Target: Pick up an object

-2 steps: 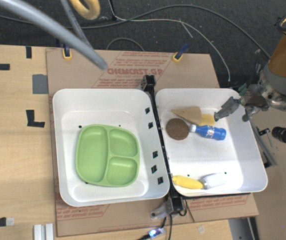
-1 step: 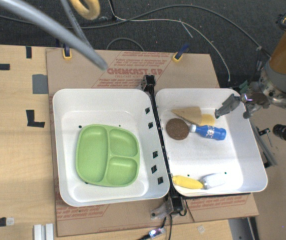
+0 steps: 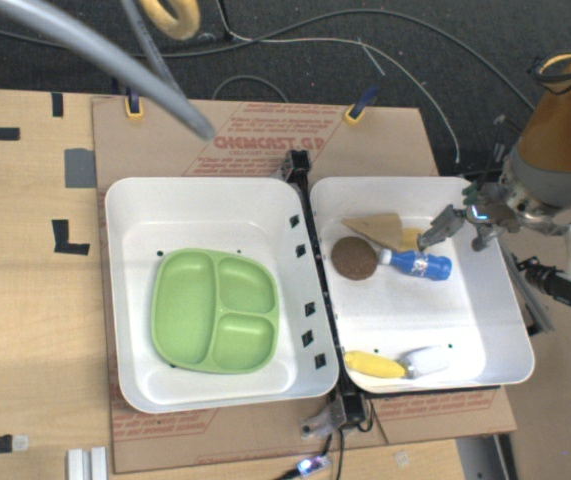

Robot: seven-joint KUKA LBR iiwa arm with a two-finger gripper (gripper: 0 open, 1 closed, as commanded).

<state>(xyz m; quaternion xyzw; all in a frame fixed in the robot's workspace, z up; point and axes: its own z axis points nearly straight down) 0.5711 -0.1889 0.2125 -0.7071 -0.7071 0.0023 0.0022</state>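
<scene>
Two white bins [image 3: 115, 203] are set side by side on cardboard [image 3: 265, 143] over a wood bench [image 3: 25, 288]. A green divided plate [image 3: 215, 310] is seen in the left bin; a brown disc [image 3: 354, 258], blue-white object [image 3: 417, 264] & yellow object [image 3: 375, 366] in the right. Gripper [image 3: 455, 223] is poised just beside the blue-white object; jaw state can't be told, arm cut off at frame edge.

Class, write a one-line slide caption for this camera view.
Tool above the blue marker in the right bin; green plate in the left.

Two white bins [image 3: 125, 208] — one green plate [image 3: 215, 310], one banana [image 3: 375, 365], one blue marker [image 3: 417, 264].
</scene>
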